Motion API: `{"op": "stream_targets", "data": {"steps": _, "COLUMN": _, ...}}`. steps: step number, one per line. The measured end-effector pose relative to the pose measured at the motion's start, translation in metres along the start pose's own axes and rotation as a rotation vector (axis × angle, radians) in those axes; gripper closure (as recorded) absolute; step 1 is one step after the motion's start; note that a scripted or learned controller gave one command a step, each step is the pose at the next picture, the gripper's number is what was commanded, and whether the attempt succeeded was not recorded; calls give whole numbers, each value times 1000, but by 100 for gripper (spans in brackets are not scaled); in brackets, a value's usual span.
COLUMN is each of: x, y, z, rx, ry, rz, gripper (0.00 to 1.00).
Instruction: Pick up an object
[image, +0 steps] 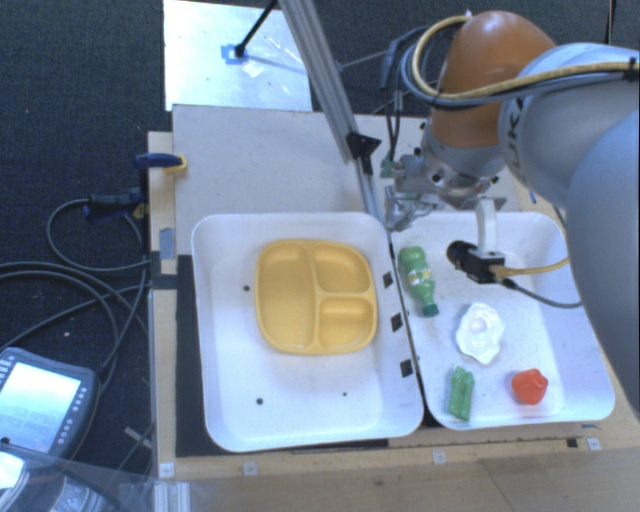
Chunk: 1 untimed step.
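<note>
My gripper (402, 212) hangs over the far left corner of the right bin (590, 385), just above and behind a green bottle (417, 279) that lies by the bin's left wall. Nothing shows in its grasp. Further toward the front of that bin lie a white fried-egg toy (480, 333), a green pod-shaped piece (460, 392) and a small red object (529, 386). The grey arm with its orange band (485, 60) reaches in from the upper right and hides the bin's far right corner.
A yellow divided plate (315, 296) sits in the left bin (225, 400). A black fitting with a yellow cable (478, 263) hangs off the arm over the right bin. A slanted metal pole (325, 75) crosses the back of the bench.
</note>
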<state>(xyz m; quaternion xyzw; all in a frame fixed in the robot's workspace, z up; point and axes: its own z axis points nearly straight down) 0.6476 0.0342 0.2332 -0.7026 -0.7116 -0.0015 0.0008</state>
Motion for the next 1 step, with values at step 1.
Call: {"op": "stream_targets", "data": {"steps": 1, "x": 63, "y": -13, "z": -4, "rx": 1, "ry": 0, "rz": 0, "gripper": 100}}
